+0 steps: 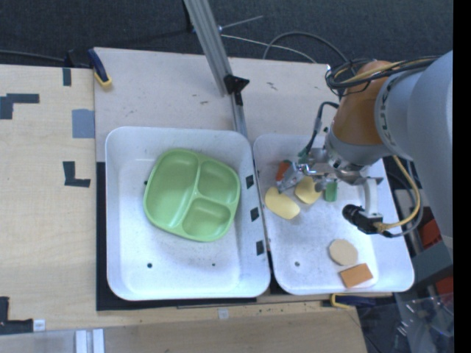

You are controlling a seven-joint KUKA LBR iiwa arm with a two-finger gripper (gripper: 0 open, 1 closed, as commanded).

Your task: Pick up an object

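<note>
My gripper (300,172) is low over the far part of the right bin (390,274), reaching in from the right. Just below it lie two yellow pieces, one (282,204) toward the bin's left wall and one (308,191) right under the gripper's tip. A small red-orange item (282,170) sits to the gripper's left, and a green item (330,191) pokes out to its right. Nearer the front of the bin lie a tan round piece (343,252) and an orange block (357,275). The wrist hides what is directly beneath it.
The left bin (121,271) holds a green divided plate (193,194). A metal pole (210,35) slants down to the divider between the bins. Black cables (379,225) loop off the arm over the right bin's right side.
</note>
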